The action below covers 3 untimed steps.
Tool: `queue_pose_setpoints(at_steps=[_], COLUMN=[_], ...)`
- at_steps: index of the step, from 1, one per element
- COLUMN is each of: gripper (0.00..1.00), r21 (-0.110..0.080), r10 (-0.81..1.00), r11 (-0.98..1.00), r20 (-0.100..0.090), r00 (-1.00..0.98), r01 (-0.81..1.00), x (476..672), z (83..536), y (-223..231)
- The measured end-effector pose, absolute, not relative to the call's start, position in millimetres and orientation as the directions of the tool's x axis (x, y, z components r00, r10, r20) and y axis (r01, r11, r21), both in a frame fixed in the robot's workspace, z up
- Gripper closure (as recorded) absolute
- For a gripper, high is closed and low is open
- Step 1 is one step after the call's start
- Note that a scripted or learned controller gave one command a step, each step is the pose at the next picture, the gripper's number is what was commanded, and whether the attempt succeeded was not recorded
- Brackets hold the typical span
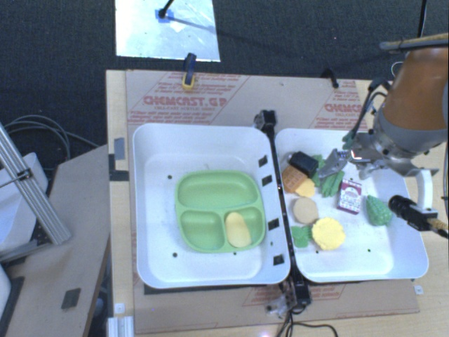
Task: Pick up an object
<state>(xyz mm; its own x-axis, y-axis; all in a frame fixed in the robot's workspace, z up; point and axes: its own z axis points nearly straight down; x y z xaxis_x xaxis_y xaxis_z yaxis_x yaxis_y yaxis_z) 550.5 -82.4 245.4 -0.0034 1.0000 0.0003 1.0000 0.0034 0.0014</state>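
My gripper (342, 161) hangs low over the back of the right bin (403, 262), just above a green leafy toy (330, 182). To its left lies a black block (303, 163), with an orange and yellow wedge (297, 182) in front of it. A small maroon box (349, 196) and a green broccoli-like toy (379, 211) lie right of the gripper. Nearer the front are a beige disc (304, 209), a yellow round toy (327, 233) and a small green piece (302, 236). I see nothing held in the gripper.
The left bin (154, 153) holds a green compartment tray (210, 202) with a yellow oval toy (238, 229) in its front right compartment. A black divider rail (275, 188) runs between the bins. The arm's orange band (421, 83) rises at the right.
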Motion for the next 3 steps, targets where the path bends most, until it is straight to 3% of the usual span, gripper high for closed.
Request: queue_pose_setpoints(at_steps=[1,2,3], gripper=[0.00,0.00,0.00], r21=[-0.002,0.019,-0.010], r10=[1.000,1.000,1.000], r11=[0.010,-0.003,0.001], r20=[0.002,-0.007,0.002], r00=[-0.010,0.003,-0.001], r01=[1.000,1.000,1.000], x=[550.8,618.1,587.9], z=[193,307,97], y=[-15,-96,-82])
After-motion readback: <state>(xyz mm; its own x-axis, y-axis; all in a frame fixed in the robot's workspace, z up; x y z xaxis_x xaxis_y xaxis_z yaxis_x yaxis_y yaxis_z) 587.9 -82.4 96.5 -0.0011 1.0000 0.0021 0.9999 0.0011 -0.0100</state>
